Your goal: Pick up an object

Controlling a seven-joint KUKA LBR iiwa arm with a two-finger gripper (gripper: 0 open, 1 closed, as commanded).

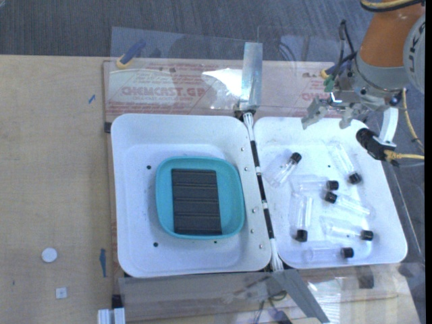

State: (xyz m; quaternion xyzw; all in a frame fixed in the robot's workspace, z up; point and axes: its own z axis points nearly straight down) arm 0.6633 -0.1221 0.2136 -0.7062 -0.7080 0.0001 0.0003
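Vials (324,208) fill the right bin (395,248); gripper (335,111) hovers above its far edge.

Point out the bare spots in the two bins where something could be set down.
Left bin: a bare white margin runs all around the teal tray, widest along the top wall. Right bin: bare floor near its top left corner, above the capped vials. Its middle and lower half are crowded with vials.
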